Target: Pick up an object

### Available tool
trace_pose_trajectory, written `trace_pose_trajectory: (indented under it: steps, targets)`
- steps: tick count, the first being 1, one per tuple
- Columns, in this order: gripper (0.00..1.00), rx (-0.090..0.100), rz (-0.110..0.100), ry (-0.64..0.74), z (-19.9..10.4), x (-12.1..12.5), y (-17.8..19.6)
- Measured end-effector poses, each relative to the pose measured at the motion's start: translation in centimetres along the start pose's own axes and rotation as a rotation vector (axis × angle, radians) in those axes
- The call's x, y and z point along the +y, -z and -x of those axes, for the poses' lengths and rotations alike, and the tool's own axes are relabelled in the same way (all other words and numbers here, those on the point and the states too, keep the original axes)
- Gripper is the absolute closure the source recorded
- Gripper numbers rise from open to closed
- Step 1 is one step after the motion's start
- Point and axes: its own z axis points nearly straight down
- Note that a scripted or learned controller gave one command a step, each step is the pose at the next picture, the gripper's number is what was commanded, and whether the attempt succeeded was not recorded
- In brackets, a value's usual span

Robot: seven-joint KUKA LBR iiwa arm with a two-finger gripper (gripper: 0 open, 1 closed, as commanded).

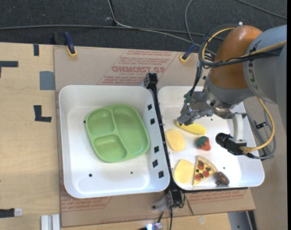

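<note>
Tool (189, 119) low in the right white bin (253, 176), right over the yellow plastic corn cob (192, 128); we can't tell its grip. Light, stiff and slick, we reckon, best pinched mid-length.
</note>
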Motion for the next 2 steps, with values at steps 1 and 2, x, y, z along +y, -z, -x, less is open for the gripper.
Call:
trace_pose_trajectory:
  steps: [1,2]
  targets:
    - [1.00,0.000,0.001,0.001,-5.6,2.4,-0.7]
    - [1.00,0.000,0.002,0.001,-11.7,4.1,-0.1]
